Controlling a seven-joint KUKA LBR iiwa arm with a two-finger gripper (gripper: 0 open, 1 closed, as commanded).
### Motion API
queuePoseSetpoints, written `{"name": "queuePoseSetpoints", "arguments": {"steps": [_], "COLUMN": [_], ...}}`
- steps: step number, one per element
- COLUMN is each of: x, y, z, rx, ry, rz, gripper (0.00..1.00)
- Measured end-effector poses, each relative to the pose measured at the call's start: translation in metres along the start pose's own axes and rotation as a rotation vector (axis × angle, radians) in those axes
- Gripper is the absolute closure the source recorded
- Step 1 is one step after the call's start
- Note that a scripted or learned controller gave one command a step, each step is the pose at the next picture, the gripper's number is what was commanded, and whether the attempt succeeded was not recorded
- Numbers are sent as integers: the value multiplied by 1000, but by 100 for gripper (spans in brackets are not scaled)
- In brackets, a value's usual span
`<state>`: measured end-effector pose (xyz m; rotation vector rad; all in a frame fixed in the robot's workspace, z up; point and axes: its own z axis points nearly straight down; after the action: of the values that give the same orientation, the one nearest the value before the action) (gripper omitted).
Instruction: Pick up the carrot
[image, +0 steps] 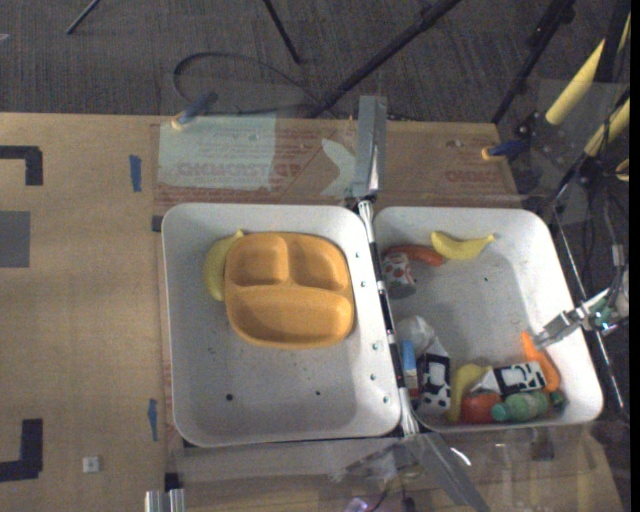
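Toy pile (490, 392) lower right, right bin (520, 300); carrot (540, 362) partly buried. Gripper (585, 318) right edge, blurred; fingers' spread unclear. Cardboard print (215, 172) upper left unreadable.

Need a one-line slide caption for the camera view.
Gripper at the right bin's right wall, above the carrot among toys; orange divided tray in the left bin.
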<state>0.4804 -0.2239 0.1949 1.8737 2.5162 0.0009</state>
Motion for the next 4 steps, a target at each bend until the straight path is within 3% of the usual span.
{"name": "queuePoseSetpoints", "arguments": {"steps": [1,2,3,4], "x": [-7,-9,-13,-10], "y": [53,62,62,63], "z": [98,107,97,97], "rx": [3,-4,-10,-8], "ry": [12,13,-1,5], "rz": [-98,-111,-109,-112], "gripper": [0,0,100,0]}}
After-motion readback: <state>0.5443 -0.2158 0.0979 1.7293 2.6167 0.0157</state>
